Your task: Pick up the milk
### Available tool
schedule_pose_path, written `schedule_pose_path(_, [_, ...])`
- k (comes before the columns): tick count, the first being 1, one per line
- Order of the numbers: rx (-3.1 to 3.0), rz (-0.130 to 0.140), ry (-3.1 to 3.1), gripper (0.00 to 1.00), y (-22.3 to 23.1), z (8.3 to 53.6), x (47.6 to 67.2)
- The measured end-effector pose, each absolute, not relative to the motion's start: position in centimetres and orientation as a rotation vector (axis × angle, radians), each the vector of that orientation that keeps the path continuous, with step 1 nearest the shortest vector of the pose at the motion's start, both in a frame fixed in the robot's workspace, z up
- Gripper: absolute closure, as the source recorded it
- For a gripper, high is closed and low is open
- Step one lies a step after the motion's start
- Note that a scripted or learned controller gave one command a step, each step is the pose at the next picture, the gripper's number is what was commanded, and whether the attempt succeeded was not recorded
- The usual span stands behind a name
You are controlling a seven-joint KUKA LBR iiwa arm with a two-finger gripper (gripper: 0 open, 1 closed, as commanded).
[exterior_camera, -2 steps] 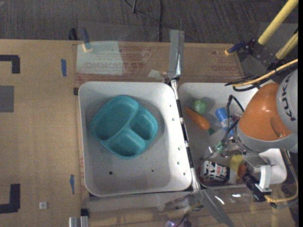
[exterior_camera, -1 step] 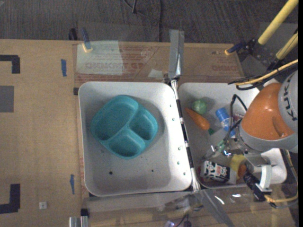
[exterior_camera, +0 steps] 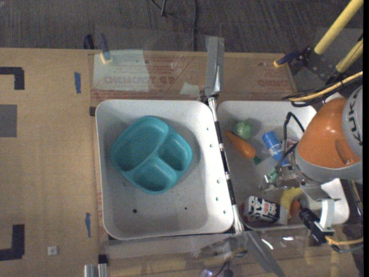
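The milk [exterior_camera: 263, 208] is a small white carton with black cow patches, lying on its side near the front edge of the right bin [exterior_camera: 253, 111]. My gripper [exterior_camera: 279, 178] hangs over the middle of that bin, a little behind and to the right of the carton, and apart from it. The grey arm with its orange band [exterior_camera: 326, 140] covers the bin's right part.
An orange carrot [exterior_camera: 242, 145], a green round item [exterior_camera: 244, 129] and a blue can [exterior_camera: 272, 141] lie in the back of the right bin. A yellow piece [exterior_camera: 290, 198] sits beside the milk. The left bin [exterior_camera: 115, 212] holds a teal divided plate [exterior_camera: 151, 153].
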State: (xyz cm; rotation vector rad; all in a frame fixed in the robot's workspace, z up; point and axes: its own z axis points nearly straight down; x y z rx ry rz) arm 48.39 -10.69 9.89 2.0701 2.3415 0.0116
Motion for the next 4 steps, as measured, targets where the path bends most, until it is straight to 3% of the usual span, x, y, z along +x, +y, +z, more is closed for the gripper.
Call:
schedule_pose_path(1, [2.071,0.011,2.341,0.00,-10.7,9.9,48.4])
schedule_pose_path(2, [2.489,0.000,1.914,0.00,-11.8,11.4,48.1])
schedule_pose_path(3, [2.388,-0.001,2.041,0.00,-17.4,9.9,53.2])
schedule_pose_path(4, [2.279,0.006,2.151,0.00,-10.7,8.8,52.1])
